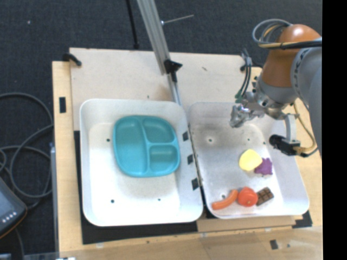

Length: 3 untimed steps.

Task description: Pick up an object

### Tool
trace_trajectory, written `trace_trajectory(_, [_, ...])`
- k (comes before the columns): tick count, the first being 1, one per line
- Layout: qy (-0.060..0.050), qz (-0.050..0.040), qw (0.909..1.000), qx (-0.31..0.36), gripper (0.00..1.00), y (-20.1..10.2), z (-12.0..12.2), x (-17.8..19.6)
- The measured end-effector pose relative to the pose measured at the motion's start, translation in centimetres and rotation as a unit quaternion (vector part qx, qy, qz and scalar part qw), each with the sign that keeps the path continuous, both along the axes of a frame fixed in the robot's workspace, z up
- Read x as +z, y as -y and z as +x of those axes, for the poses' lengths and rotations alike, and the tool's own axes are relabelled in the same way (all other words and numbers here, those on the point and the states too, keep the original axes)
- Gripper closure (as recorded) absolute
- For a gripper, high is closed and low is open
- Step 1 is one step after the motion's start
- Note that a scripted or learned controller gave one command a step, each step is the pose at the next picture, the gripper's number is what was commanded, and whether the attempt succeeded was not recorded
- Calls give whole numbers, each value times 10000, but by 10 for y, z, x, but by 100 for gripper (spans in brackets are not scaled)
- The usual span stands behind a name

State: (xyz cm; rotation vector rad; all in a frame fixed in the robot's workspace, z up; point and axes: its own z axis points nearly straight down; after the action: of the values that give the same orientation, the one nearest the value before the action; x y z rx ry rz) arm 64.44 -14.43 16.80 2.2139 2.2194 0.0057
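1. Hanging over the far part of the right bin (217, 145): the gripper (238, 118), reaching in from the right under the arm (284, 64) with its orange band.
2. Finger state impossible to tell from this slant; nothing visibly held.
3. Lying in the near right part of that bin, well apart from the gripper: a yellow piece (250, 160), touching or just beside a purple piece (264, 167).
4. Nearer still, along the near rim: an orange carrot-like piece (224, 200), a red round piece (247, 197) touching it, and a brown block (264, 195) just beside the red one.
5. In the left bin (97, 199): a teal divided plate (146, 146), flat and wide, probably a poor match for a two-finger pinch.
6. Likely candidates: the small toy-food pieces. Judged light, stiff, smooth plastic, hence somewhat slippery and prone to squirting out of a pinch or rolling.
7. Best hold, probably: across the yellow piece's narrow width from above, on the side away from the purple neighbour; or across the carrot-like piece's slim shaft, squarely at mid-length.
8. Risk: crowding near the rim, so a nudge to one piece may shift the others.
9. Not fragile, as far as can be judged; firm closing should do no harm.
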Motion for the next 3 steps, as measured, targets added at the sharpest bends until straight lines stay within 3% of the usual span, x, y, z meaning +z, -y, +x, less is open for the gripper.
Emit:
trace_trajectory(1, [4,-3,10000,2,100,6,4,65])
trace_trajectory(2, [-10,3,10000,12,100,7,5,92])
trace_trajectory(3, [-40,17,10000,20,100,-51,-2,81])
